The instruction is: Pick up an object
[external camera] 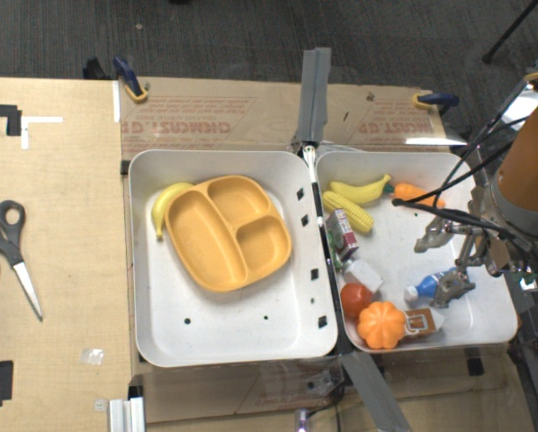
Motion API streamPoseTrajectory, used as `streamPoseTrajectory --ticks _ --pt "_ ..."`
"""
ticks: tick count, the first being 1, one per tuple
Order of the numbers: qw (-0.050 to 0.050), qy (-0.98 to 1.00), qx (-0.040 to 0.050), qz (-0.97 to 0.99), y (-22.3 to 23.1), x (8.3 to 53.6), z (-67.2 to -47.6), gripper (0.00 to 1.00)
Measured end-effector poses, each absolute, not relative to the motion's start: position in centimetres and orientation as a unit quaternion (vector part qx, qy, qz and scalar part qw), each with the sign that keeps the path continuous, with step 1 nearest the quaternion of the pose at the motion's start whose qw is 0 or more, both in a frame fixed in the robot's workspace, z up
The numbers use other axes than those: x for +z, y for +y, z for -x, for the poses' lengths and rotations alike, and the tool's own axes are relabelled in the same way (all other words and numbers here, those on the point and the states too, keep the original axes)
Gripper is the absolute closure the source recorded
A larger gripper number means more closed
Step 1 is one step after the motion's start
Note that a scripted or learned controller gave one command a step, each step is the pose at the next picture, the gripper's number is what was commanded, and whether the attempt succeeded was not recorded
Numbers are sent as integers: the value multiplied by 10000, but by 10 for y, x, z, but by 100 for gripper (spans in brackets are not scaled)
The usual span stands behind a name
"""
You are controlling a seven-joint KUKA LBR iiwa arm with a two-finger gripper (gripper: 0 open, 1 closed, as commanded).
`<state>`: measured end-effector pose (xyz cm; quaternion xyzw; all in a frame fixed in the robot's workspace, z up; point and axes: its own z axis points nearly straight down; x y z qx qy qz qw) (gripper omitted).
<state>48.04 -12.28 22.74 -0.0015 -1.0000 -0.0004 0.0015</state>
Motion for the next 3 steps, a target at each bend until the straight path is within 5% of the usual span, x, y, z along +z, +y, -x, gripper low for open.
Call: streamPoseTrajectory --ticks 1,2,3 --pt "7 -9995 -3 -323 -140 118 -558 0" --pt "-15 -10000 2 -40 -132 104 -517 0" --pt "-13 -9997 1 226 -135 119 -598 0"
